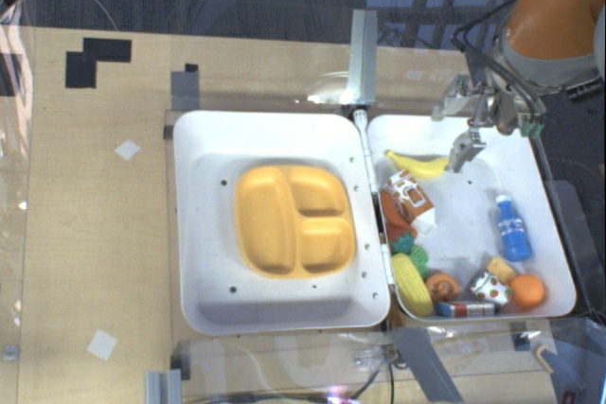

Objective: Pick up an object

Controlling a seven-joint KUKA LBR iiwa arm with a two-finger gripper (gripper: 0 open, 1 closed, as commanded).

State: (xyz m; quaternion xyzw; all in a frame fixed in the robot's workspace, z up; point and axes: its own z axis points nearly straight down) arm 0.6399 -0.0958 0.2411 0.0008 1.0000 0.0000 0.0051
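My gripper (pixel 466 149) hangs over the back of the right bin (pixel 559 251), just right of a yellow banana (pixel 418 166). Nothing shows in its grasp. Below the banana lies a brown and white carton (pixel 409 196) on top of a red item (pixel 397 222). A blue bottle (pixel 512 229) lies near the bin's right wall. Along the front edge are a corn cob (pixel 409 280), an orange ball (pixel 527 290) and several small toys.
The left bin (pixel 204 203) holds a yellow divided tray (pixel 294 219). A metal post (pixel 364 61) stands behind the seam between the bins. The arm's orange band (pixel 559 0) and cables sit at the upper right. Bare white floor lies in the right bin's middle.
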